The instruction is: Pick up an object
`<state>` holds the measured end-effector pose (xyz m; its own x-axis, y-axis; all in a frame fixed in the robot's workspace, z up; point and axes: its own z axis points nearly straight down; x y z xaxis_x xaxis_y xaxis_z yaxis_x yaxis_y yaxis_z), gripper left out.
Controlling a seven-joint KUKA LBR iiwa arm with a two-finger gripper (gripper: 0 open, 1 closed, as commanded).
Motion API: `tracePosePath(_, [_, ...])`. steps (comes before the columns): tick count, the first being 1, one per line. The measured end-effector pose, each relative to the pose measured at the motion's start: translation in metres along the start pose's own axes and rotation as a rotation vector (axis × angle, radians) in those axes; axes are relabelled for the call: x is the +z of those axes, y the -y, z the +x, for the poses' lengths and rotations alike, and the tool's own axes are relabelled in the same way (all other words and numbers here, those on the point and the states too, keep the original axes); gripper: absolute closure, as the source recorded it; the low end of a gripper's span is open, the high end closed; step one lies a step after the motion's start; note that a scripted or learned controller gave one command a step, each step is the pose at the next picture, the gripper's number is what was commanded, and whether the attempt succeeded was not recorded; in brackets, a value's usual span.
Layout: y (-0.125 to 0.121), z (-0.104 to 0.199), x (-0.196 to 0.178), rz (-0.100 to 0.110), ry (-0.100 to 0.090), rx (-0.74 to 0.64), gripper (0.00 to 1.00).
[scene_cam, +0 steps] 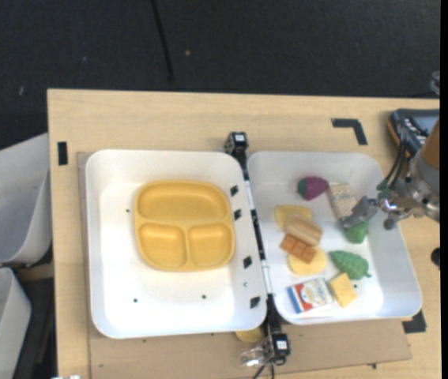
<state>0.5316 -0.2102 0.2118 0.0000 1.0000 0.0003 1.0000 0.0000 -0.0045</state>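
Camera view — smooth yellow 3-compartment tray, rounded corners.

glossy yellow plastic tray, wooden bench

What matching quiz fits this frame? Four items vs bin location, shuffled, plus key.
Items:
1. yellow tray
2. purple toy
3. milk carton
4. claw

Places:
A. right bin, near edge
B. right bin, far end
C. left bin, middle
D. right bin, right side, over a small green piece

Pairs: 1-C, 2-B, 3-A, 4-D
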Motion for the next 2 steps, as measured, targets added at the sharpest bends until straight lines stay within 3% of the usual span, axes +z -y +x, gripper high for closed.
tracePosePath(1, [0.000,-0.001,-0.007,0.004,-0.001,-0.002,1.00])
tracePosePath(2, [-0.039,0.136,-0.026,-0.004,-0.003,-0.014,1.00])
